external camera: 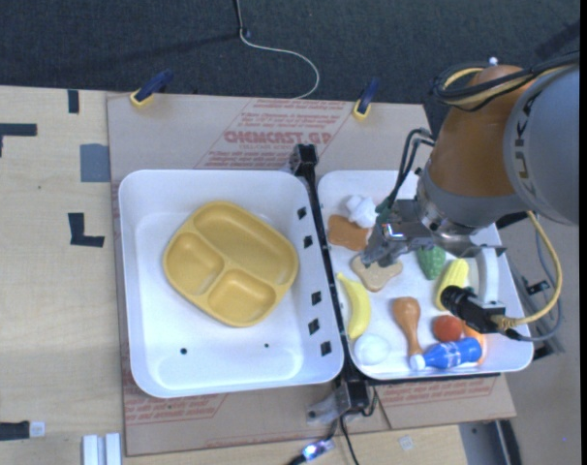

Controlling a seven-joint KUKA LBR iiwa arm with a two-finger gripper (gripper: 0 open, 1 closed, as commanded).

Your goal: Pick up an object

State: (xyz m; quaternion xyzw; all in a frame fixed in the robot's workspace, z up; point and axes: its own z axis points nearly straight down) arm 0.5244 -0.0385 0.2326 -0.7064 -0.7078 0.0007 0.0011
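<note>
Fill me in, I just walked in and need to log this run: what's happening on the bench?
A grey and orange robot arm reaches in over the right bin, which holds toy food. Its hand is low over a tan slice-shaped piece near the bin's middle; nothing is visibly gripped. Around it lie a banana, a drumstick, a white egg and a blue-and-white bottle. The left bin holds a yellow divided plate.
</note>
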